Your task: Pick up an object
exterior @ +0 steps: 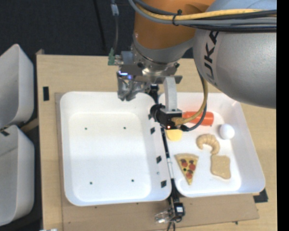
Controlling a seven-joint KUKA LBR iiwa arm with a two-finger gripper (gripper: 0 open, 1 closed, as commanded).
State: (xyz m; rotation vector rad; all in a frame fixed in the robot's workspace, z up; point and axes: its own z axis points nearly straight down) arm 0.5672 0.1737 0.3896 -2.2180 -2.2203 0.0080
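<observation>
The right bin [251, 159] holds several toy foods. There is an orange-red cylinder [205, 118], a yellow piece [174, 135], a white ball [226, 131], a croissant [208, 142], a pizza slice [188, 167] and a piece of toast [220, 167]. My gripper [128, 89] hangs over the far rim of the left bin [63, 143], near the divide between the bins. It is to the left of the foods and apart from them. Nothing shows between its parts.
The arm's orange band [171, 13] and grey body [241, 47] cover the far right of the bench. Two white containers [7, 85] stand off the bench at the left. A small metal clip [167, 215] sits at the bench's front edge.
</observation>
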